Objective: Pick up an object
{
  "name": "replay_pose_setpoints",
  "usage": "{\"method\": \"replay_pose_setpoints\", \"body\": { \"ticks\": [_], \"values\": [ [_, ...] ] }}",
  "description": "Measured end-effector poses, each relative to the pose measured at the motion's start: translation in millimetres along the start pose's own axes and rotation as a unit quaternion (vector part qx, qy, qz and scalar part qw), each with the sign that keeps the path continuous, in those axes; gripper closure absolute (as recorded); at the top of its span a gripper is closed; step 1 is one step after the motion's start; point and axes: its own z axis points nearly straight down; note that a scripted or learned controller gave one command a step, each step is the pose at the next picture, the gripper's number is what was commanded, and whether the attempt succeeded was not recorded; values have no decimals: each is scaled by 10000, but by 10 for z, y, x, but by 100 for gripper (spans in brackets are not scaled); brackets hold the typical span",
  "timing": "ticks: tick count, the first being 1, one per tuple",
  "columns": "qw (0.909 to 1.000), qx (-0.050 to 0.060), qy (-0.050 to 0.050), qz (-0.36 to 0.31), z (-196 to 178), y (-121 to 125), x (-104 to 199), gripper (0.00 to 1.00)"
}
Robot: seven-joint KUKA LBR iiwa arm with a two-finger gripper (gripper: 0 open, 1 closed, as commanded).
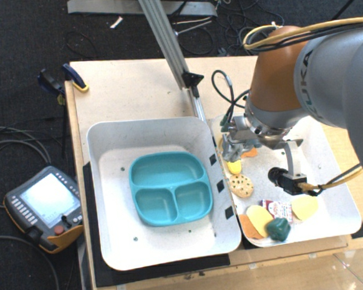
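Down in the right bin (337, 213), near its left wall, the gripper (232, 151) hangs directly above a small yellow piece (234, 167); whether anything sits between the jaws, I cannot tell. A spotted cookie (241, 185) lies just beside it. The left bin (114, 240) holds a teal divided tray (170, 188).

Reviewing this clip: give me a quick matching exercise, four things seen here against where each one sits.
Things:
1. teal divided tray
2. cookie
3. dark green piece
4. teach pendant

Places:
A. on the floor, left of the bench
B. near front edge of the right bin
C. inside the left bin
D. in the right bin, just below the gripper

Pairs: 1-C, 2-D, 3-B, 4-A
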Motion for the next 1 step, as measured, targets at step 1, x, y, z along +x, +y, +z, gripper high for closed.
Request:
{"method": "replay_pose_setpoints", "body": {
  "ticks": [1],
  "values": [
    [10000, 3, -3, 0, 39, -201, 513, 100]
  ]
}}
